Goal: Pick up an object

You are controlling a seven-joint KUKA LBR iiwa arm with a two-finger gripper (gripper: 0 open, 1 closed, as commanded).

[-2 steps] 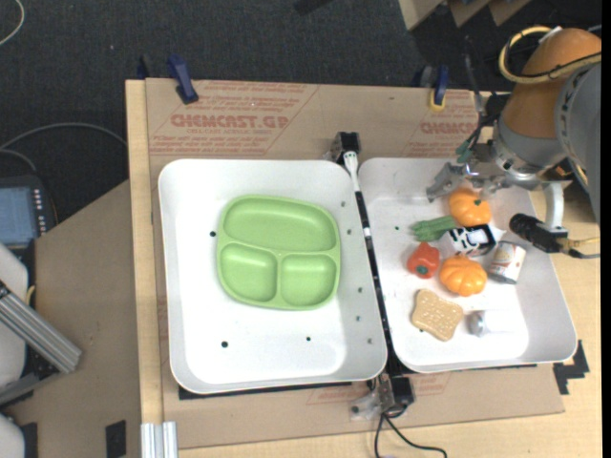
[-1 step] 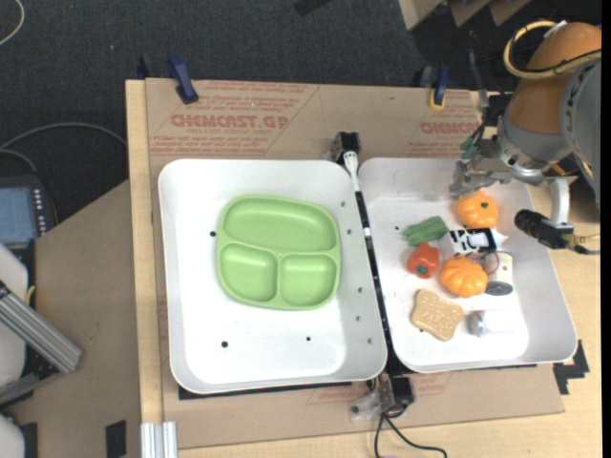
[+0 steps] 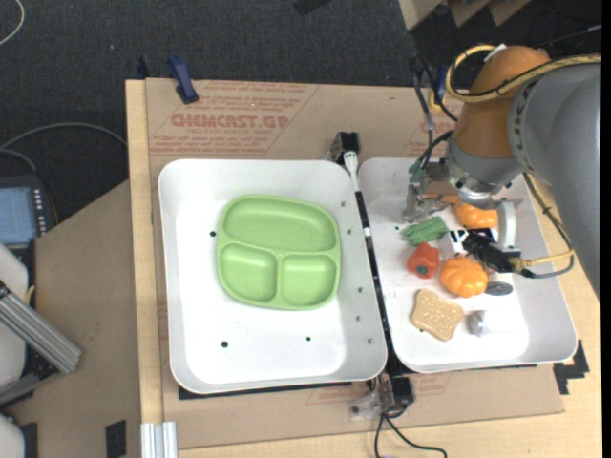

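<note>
Two shallow white plastic bins sit side by side on a brown cardboard-covered table (image 3: 286, 103). The left bin (image 3: 191, 256) holds a light green three-compartment plastic plate (image 3: 279, 251), lying flat near the bin's middle. The right bin (image 3: 544, 322) holds the small objects, all gathered in the half nearer the left bin and toward its middle. A round orange toy pumpkin (image 3: 463, 277) lies roughly at the centre of that bin. Just left of the pumpkin is a small red and orange toy vegetable (image 3: 422, 259), and above that, a flat green toy piece (image 3: 424, 229). Below the pumpkin and slightly left lies a tan, speckled cracker-shaped toy (image 3: 436, 315), with a small grey object (image 3: 477, 324) just to its right. Another orange item (image 3: 476, 217) sits above the pumpkin, partly covered by the arm. The grey arm with its orange band (image 3: 496, 103) reaches down over the pumpkin's upper side, and the gripper (image 3: 420, 203) hangs just above the green piece. Whether the fingers are spread or pressed together cannot be told from this angle, and nothing visibly sits between them.
</note>
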